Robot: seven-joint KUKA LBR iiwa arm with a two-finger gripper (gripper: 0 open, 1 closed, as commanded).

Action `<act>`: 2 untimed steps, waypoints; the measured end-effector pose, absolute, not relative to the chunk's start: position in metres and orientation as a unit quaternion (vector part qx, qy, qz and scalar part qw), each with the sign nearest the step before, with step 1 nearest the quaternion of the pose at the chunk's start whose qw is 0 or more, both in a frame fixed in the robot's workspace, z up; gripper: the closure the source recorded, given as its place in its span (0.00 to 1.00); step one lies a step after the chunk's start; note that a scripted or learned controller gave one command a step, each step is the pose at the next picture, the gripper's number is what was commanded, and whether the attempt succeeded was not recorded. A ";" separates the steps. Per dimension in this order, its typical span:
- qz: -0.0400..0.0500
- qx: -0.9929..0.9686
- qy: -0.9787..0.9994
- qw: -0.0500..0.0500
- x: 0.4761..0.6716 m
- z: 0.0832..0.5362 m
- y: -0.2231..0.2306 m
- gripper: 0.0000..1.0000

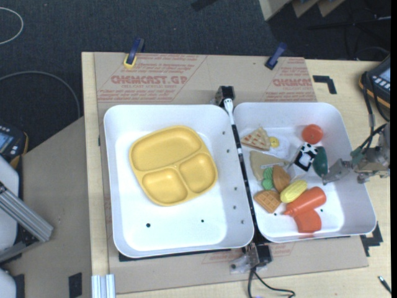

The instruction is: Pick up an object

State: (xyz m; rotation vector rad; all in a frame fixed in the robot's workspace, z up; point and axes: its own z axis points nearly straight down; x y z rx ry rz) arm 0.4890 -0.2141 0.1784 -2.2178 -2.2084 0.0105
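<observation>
The right bin (353, 197) holds a heap of toy food. It includes a sandwich wedge (257, 139), a red ball (312, 133), a black-and-white piece (304, 157), a dark green piece (320, 160), a yellow corn cob (293, 190), a waffle (267, 200), an orange-red carrot (307, 199) and a red chunk (308, 221). My gripper (340, 169) comes in low from the right edge, a thin metallic shape over the right side of this bin. Its tip lies just right of the dark green piece. Nothing is visibly held in it.
In the left bin (118, 166) lies a yellow divided plate (172, 165). A black hinge strip (236, 154) runs between the bins. Cables and dark gear (378, 85) crowd the right edge. Cardboard (186, 73) backs the bench.
</observation>
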 end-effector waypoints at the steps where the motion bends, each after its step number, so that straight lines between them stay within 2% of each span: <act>1: 0.000 -0.707 -0.707 0.000 0.493 0.185 -0.214 0.00; 2: 0.001 -0.707 -0.707 0.003 0.498 0.136 -0.221 0.00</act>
